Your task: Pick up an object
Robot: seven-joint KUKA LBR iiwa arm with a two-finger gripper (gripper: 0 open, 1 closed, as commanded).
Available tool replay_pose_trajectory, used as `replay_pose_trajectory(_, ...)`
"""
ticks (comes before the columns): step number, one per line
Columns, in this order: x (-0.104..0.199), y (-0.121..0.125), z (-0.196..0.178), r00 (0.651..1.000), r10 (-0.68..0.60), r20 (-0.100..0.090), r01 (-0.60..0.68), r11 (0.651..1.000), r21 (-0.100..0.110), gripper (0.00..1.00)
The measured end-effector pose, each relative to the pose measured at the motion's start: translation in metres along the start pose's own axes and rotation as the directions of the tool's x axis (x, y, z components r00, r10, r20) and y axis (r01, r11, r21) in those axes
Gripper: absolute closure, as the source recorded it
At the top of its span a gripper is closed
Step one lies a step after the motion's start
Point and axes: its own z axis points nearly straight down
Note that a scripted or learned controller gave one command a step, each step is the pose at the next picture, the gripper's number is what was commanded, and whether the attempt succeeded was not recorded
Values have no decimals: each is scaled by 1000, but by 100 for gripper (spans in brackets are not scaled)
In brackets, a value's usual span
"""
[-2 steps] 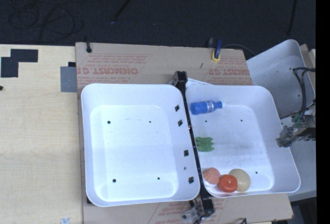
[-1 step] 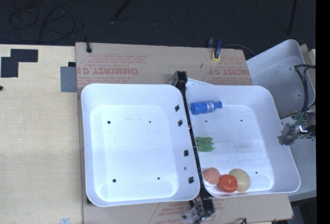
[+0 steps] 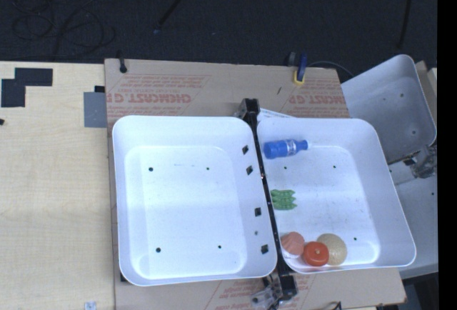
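Two shallow white plastic bins are seen side by side in the middle of the frame. Nothing can be seen lying in the left bin (image 3: 186, 201). All the small things lie in the right bin (image 3: 371, 180).

A small blue plastic bottle with a pale cap (image 3: 285, 148) lies flat near the upper left of the right bin, close to the wall between the bins. Its long side runs left to right, tipped up a little at the right. The cap end points to the right of the frame.

A small green bumpy toy (image 3: 283, 199) lies below the bottle, also close to the middle wall. Three round things are bunched at the lower left corner of the right bin: a pink one (image 3: 292, 243), a red one (image 3: 315, 253) and a tan one (image 3: 333, 248). They look to be touching.

The state of the jaws cannot be told.

Things could go wrong in a few ways. The bottle is round, so it could be rolled away if it is pinched along its long side. The middle wall could be bumped when the bottle or the green toy is reached for. In the crowded corner, two round things could be pushed apart and none caught.
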Motion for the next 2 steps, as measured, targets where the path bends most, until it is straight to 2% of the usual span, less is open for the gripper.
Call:
replay_pose_trajectory(1,0,0,-35,1000,0,-2,0,1000,5,100)
replay_pose_trajectory(2,1,-1,-13,1000,2,-4,-2,1000,11,100)
